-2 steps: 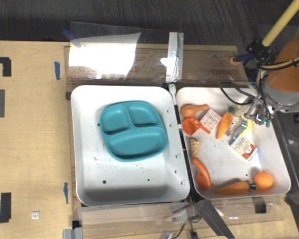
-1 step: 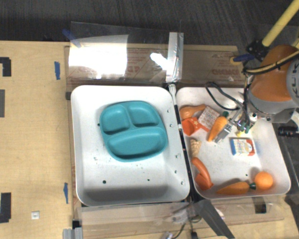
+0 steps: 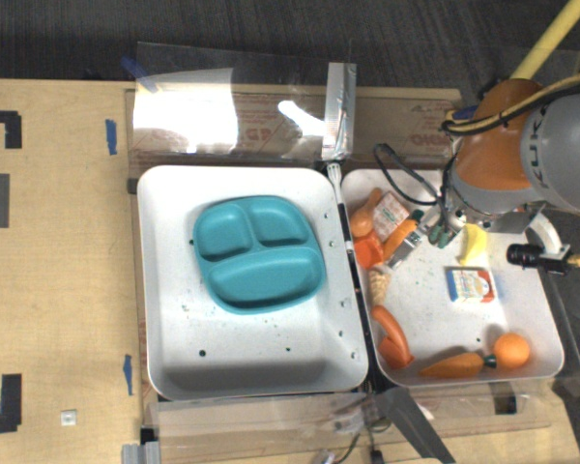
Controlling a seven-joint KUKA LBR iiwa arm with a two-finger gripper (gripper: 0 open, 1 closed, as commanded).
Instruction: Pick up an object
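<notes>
The right bin holds several small items. An orange ball and a carrot lie at its near edge, with a curved red-orange piece at the near left. A white packet sits mid-bin and a yellow piece lies just behind it. Orange items and a small tan piece crowd the far left side. My gripper hangs low over the bin's far left part, right beside an orange packet. Whether it touches the packet is unclear.
The left bin carries a teal divided plate. Black cables loop over the right bin's far edge. The orange-banded wrist looms over the far right corner. A clear plastic sheet lies behind the bins.
</notes>
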